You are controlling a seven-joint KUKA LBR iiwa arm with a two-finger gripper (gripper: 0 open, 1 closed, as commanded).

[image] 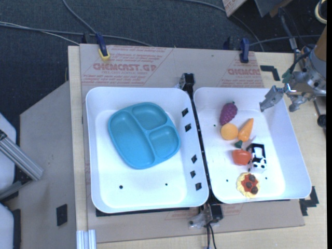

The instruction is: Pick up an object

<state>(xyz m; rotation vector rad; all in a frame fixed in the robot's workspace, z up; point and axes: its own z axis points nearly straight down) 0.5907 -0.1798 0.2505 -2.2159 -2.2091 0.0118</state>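
Spread and gripping nothing, the two grey fingers (271, 98) of the gripper (282, 99) hang over the upper right rim of the right bin (290, 139), one tip above the bin's corner and the other just outside its rim. Taking that bin as the landmark, all the small toys lie in its middle. A purple grape bunch (227, 112) sits nearest the top, with an orange ball-like fruit (229, 132) just below it and a carrot (246, 129) touching that fruit's right side. Lower lie a red-orange piece (241, 156), a black-and-white cow figure (258, 156) beside it, and a small pizza (248, 184) nearest the bottom rim. Left of this bin, the left bin (98, 154) holds a blue divided plate (143, 134).
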